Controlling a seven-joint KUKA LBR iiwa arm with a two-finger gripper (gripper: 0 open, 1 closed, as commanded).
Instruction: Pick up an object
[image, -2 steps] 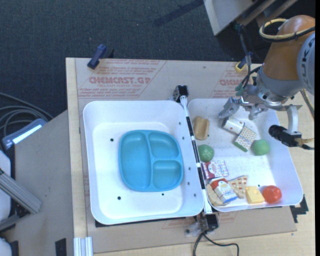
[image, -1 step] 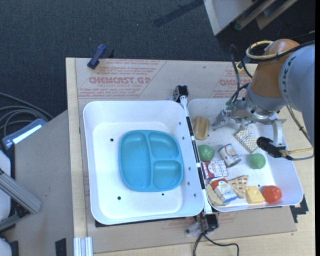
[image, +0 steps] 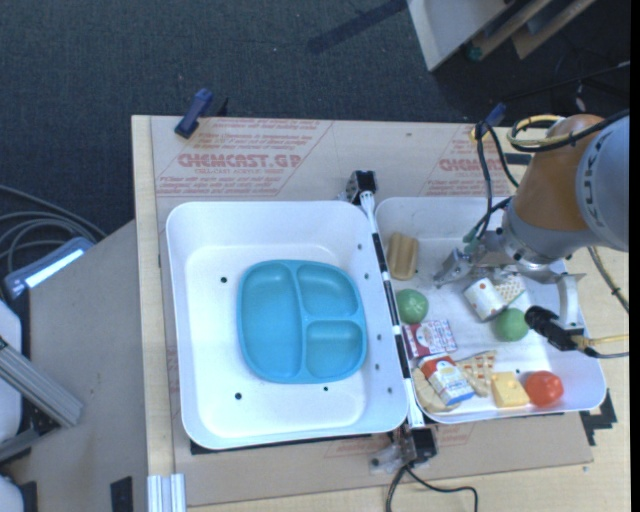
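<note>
The left bin (image: 200, 240) holds a blue divided plate (image: 302, 321) in its middle, untouched. In the right bin (image: 430, 212), toy foods crowd the near edge; a green ball (image: 412, 305) sits by the divider. The gripper (image: 487, 283) hangs over a white cup (image: 484, 297); its grip I can't tell. Nothing looks lifted. Little free room except the far-left corner.

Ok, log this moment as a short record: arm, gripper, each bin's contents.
arm: reaches in from the right, over the right bin
gripper: low in the right bin's far part, beside a white cup-like item
left bin: holds a blue divided plate
right bin: tan block, two green balls, red round item, yellow wedge, small packets
grasp: nothing seen between the fingers
</note>
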